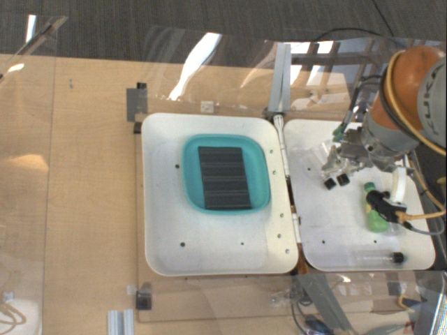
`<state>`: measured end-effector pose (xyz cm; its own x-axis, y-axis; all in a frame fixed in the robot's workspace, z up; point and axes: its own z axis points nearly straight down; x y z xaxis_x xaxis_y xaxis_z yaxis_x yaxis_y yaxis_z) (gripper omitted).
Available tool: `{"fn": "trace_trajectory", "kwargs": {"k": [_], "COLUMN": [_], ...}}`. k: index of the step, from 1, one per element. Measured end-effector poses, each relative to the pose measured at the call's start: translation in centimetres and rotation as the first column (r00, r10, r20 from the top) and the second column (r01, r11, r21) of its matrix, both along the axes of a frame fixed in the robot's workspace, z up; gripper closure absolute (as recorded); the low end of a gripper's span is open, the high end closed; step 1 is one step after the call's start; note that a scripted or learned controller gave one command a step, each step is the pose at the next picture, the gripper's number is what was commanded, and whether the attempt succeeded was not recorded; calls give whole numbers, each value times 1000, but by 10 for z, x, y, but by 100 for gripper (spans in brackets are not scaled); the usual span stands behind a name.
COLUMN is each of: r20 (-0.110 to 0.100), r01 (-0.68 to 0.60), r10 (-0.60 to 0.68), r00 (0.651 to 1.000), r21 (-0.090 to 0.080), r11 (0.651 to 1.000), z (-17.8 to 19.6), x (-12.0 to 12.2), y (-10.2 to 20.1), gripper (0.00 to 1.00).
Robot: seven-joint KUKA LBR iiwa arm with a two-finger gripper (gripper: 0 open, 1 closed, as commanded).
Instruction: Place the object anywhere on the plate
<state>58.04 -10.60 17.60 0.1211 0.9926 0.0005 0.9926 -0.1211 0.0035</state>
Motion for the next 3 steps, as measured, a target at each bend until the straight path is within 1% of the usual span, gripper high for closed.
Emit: {"fn": "trace_trajectory", "kwargs": {"k": [1,2,3], "r20": [3,-1,0], "r01": [-29,-279,-279], "r10": [29,279,279], "r00": [1000,960,960], "r21": [1,0,0], "r11": [1000,960,960], "z": [38,17,18], "x": [3,49,49], "y": [116,157,157], "gripper": [100,100,0]}}
